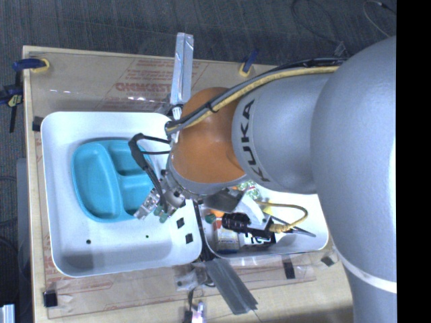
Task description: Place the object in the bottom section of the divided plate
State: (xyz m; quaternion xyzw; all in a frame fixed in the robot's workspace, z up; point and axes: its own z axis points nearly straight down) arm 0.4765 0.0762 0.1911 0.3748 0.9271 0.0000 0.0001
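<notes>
A blue divided plate lies in the left white bin, with one long section on its left and two smaller ones on its right. My gripper hangs over the plate's lower right rim, at the edge of the lower small section. A small greenish bit shows at the gripper's tip, and I cannot make out whether it is held. The arm's orange band and grey body cover the bin's right side.
The right bin is mostly under the arm. Several small items show in it, among them an orange piece, a white box and a green-white thing. The divider between the bins runs just below the gripper.
</notes>
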